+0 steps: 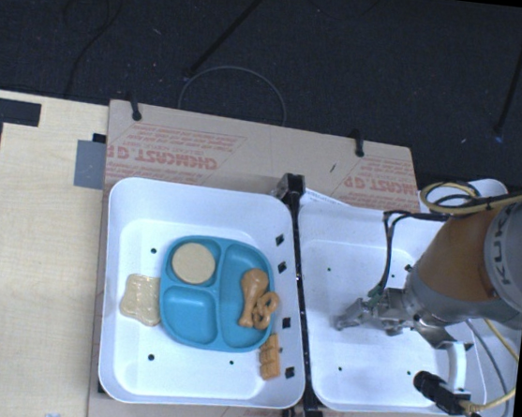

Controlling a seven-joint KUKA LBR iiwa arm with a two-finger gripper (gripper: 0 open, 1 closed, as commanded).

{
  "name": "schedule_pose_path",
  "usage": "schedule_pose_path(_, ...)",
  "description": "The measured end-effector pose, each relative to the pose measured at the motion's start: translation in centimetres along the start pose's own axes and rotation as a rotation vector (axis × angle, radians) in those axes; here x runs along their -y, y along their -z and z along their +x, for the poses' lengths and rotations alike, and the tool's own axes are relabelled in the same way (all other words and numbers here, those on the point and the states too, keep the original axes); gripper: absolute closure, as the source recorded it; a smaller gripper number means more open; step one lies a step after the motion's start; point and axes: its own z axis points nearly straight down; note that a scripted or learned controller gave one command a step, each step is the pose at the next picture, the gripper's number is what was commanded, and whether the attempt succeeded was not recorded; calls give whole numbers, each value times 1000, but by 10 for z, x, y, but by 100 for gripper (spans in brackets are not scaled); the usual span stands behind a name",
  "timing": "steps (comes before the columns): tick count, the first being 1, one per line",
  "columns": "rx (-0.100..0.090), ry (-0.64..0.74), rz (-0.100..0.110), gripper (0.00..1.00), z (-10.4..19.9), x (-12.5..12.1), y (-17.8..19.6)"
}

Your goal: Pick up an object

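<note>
White plastic makes up both shallow bins, set side by side on a sheet of cardboard (248, 159) with red print. In the left bin (137, 216) sits a blue divided plate (193, 319). A round tan cookie-like disc (192, 262) lies in the plate's compartment at about ten o'clock. A brown pretzel-shaped piece (257, 300) lies in the long compartment at three o'clock. Just off the plate's rim at nine o'clock, a pale toast-like slab (141, 299) rests on the bin floor, touching or nearly touching the plate. At about five o'clock from the plate, a small orange-brown stick (269, 356) lies on the bin floor near the divider between the bins.

The grey arm with its orange band (454, 255) reaches over the right bin (353, 384). Its gripper (349, 319) sits low over the middle of that bin's floor, pointing toward nine o'clock. Whether its tips are apart or together I cannot tell; they are too small and blurred. Nothing is visibly held between them. All the loose objects lie in the left bin, well apart from the gripper.
</note>
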Motion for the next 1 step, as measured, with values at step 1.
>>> schedule_pose_path(1,0,-5,-1,100,-1,-1,13)
